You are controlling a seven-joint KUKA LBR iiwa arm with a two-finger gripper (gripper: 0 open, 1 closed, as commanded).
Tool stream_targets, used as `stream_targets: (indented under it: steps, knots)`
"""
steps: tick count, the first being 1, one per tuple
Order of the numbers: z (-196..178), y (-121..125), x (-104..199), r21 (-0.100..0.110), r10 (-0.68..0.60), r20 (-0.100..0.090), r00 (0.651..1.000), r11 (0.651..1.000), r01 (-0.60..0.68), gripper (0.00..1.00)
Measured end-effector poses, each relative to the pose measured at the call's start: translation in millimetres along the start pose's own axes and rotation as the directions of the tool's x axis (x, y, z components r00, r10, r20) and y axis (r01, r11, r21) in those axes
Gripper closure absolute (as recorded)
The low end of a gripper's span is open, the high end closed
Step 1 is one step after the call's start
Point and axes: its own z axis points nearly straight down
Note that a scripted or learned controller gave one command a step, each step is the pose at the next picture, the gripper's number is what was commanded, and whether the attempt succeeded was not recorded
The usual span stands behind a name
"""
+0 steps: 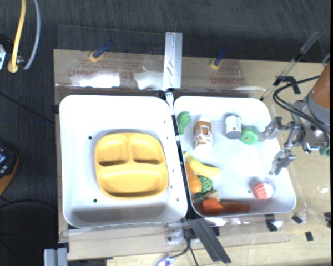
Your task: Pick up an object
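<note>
Sausage (pixel 233 206) and carrot (pixel 211 206) lie along the near wall of the right bin (pixel 250 105), well below and left of the gripper (pixel 278 146). That gripper hangs over the bin's right rim, its two fingers spread apart with nothing between them. One fingertip (pixel 270 129) sits just beside a green ball (pixel 248 135); a grey can (pixel 232 125) stands just beyond the ball. Below the gripper, near the bin's right corner, lies a pink strawberry (pixel 262 190). Farther left are a small carton (pixel 202 134), a banana (pixel 202 167), an orange piece (pixel 193 183), and a green lump (pixel 182 122) against the divider. Farthest from the gripper, the left bin (pixel 77 115) holds a yellow tray (pixel 131 165) with three compartments.
</note>
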Motion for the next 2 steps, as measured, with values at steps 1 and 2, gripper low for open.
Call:
stream_targets:
  steps: [1, 2]
  knots:
    - [141.5, -16.1, 31.4, 0.004, -0.058, 0.01, 0.998, 0.998, 0.058, 0.0]
    - [141.8, 20.6, -27.6, 0.0, 0.144, 0.013, 0.99, 0.99, -0.144, 0.0]
